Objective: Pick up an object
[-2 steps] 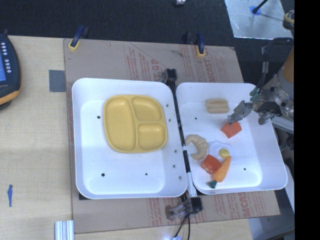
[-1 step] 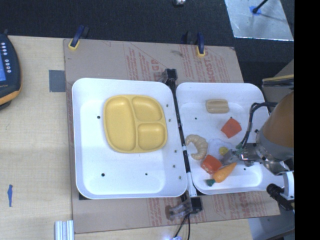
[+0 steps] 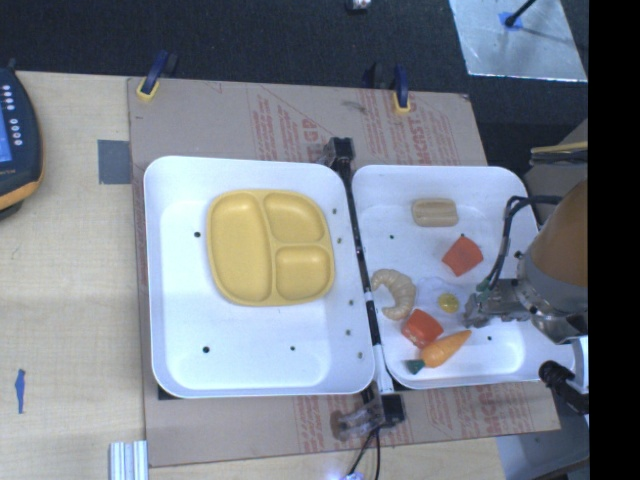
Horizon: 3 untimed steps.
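The right bin (image 3: 500, 183) holds several small items. A beige block (image 3: 434, 212) lies near its back. A red cube (image 3: 463, 255) sits right of centre. A pale croissant-shaped piece (image 3: 395, 292) lies by the left wall, with a second red block (image 3: 422, 326) and an orange carrot (image 3: 445, 348) near the front. A small yellow piece (image 3: 448, 303) lies just left of my gripper (image 3: 481, 308), which hangs low at the bin's right side, over the bin floor beside the carrot.
The left bin (image 3: 170, 268) bears a yellow divided plate (image 3: 269, 245). A dark handheld pendant (image 3: 15, 133) lies at the far left on the bench. Blue clamps (image 3: 400, 88) hold the cardboard at the back. The arm's orange band (image 3: 570, 238) covers the right bin's right edge.
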Available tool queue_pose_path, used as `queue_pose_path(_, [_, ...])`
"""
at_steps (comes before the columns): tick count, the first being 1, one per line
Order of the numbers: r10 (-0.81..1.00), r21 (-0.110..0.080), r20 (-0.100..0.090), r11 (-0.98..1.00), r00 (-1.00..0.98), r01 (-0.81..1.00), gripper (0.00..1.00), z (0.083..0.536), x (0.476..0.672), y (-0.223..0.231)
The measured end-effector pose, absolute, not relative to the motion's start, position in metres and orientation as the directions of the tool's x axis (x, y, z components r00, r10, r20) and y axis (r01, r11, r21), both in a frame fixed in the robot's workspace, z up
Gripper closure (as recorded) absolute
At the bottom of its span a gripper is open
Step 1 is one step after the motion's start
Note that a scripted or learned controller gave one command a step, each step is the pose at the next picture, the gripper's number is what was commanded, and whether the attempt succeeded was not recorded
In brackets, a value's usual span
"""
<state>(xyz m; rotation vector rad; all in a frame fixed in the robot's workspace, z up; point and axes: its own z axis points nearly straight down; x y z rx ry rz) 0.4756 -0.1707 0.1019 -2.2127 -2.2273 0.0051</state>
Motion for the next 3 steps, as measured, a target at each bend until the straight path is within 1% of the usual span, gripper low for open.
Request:
queue_pose_path(1, [1.0, -0.003, -0.001, 0.006, -0.006, 1.0, 0.0, 0.102, 0.476, -0.171])
queue_pose_path(2, [1.0, 0.004, 0.0, 0.012, -0.012, 1.0, 0.0, 0.092, 0.56, -0.132])
queue_pose_path(3, [1.0, 0.004, 0.0, 0.007, -0.007, 1.0, 0.0, 0.093, 0.644, -0.12])
